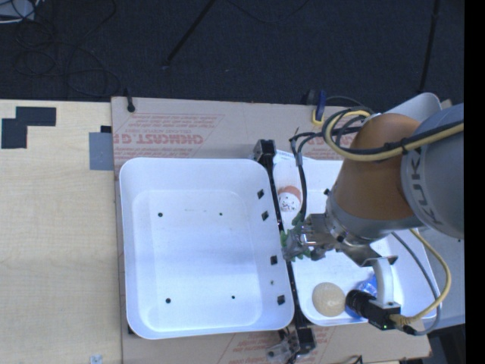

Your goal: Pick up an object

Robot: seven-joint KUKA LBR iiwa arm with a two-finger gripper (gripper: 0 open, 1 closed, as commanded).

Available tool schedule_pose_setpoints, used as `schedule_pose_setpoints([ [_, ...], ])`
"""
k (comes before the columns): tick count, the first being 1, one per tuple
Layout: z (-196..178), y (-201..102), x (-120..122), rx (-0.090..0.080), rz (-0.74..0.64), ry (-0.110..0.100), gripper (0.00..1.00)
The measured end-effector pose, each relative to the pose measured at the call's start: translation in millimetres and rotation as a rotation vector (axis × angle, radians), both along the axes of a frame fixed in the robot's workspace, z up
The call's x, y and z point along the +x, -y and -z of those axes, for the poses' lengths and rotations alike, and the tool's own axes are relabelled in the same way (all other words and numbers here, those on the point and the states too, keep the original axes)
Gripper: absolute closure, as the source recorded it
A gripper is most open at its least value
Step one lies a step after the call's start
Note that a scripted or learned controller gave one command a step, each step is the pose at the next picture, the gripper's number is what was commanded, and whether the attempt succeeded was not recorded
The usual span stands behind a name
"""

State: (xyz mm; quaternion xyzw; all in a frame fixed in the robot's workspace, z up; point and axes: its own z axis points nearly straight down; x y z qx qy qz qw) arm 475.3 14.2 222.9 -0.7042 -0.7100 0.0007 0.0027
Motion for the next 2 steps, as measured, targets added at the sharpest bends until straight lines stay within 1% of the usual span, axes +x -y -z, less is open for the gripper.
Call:
schedule_pose_setpoints([
  [1,38.4,-39.0,-1.2,-0.002,0.005,-0.005,1.0],
  [2,-66.7,1.2,68.1,-0.005,0.007,0.016,1.0],
])
